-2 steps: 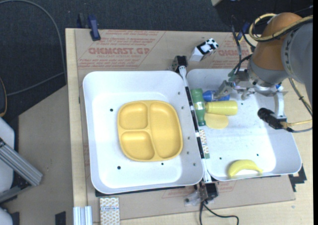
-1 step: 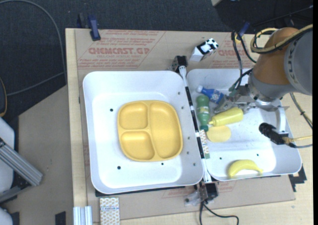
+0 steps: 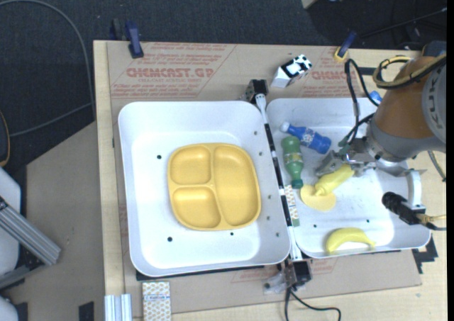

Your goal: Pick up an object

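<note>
My gripper [image 3: 342,164] hangs low over the middle of the right bin [image 3: 369,110], at the end of the grey arm with its orange band. Directly under it lies a yellow bottle-shaped toy [image 3: 332,182], its upper end touching or tucked beneath the gripper and its round yellow base [image 3: 319,199] pointing to the lower left. A blue bottle [image 3: 309,137] and a green bottle [image 3: 292,156] lie just left of the gripper. Near the bin's front edge rests a yellow banana [image 3: 348,239].
The left bin [image 3: 142,171] holds a yellow divided plate [image 3: 213,186]. A black-and-white object [image 3: 292,70] sits on the cardboard behind the bins. Cables run along the right bin's far rim, and a black part [image 3: 401,207] of the arm overhangs its right side.
</note>
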`<action>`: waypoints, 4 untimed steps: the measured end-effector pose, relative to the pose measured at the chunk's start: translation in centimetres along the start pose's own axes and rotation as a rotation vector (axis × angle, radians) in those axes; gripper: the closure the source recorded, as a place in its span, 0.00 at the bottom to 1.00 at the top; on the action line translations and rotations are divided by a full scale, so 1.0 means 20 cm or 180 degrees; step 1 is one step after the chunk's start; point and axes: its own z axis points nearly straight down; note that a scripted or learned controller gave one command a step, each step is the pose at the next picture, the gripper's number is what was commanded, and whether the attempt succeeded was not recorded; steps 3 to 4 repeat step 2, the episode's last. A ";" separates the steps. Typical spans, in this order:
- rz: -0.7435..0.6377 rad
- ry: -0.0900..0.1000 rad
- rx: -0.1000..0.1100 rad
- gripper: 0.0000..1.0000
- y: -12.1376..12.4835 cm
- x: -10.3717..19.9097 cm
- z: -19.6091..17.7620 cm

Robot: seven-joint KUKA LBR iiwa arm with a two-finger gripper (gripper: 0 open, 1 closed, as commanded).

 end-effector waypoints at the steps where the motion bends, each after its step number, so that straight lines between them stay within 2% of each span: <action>1: 0.0001 -0.0003 -0.0018 1.00 0.01 0.00 -0.06; 2: -0.0007 -0.0002 -0.0010 1.00 0.00 0.35 -0.50; 4: -0.0007 -0.0002 -0.0010 1.00 0.00 0.35 -0.50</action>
